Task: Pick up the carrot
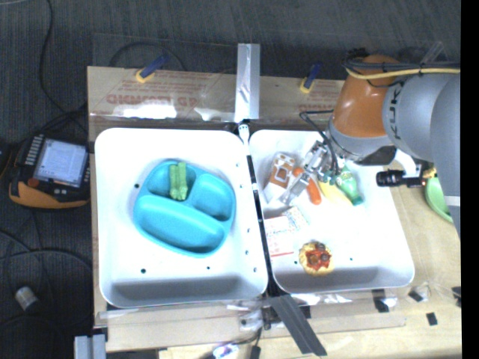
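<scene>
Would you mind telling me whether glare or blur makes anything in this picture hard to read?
Camera view: glare washes out the clear plastic sheet behind the bins; the white right bin is bright but readable; the end effector above the carrot is small and soft, its detail unclear.

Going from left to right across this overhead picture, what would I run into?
Handheld screen → blue divided plate holding a green vegetable → small box → carrot → green bottle → the robot arm.

Right of centre in the frame, the gripper (315, 172) hangs over the right bin (389, 253) just above the carrot (313, 193), beside a green bottle (349, 187).
</scene>
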Available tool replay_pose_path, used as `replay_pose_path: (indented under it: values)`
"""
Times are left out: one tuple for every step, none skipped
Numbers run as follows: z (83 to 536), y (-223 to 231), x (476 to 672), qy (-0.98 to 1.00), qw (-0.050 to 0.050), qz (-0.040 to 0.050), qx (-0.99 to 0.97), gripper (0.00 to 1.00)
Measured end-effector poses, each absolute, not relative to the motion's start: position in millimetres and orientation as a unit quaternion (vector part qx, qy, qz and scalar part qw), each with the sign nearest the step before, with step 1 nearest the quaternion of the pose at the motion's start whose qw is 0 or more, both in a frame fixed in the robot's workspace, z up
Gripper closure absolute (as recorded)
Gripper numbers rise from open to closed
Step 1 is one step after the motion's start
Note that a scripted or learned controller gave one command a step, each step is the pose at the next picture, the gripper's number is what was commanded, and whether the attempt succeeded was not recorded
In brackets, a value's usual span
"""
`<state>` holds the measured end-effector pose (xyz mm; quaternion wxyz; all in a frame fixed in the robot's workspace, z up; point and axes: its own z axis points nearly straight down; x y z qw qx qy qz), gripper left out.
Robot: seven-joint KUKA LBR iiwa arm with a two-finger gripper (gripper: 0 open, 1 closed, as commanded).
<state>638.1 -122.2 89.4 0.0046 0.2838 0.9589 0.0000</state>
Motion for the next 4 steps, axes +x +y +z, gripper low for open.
replay_pose_path:
  values:
    - [184, -84, 564.7, 0.979, 0.000, 0.0002, 0.205, 0.00]
    - [184, -70, 580.4, 0.967, 0.000, 0.0012, 0.256, 0.00]
    - [90, -116, 615.8, 0.984, 0.007, 0.0008, 0.180, 0.00]
    - [101, -115, 617.2, 0.983, 0.008, 0.0031, 0.181, 1.00]
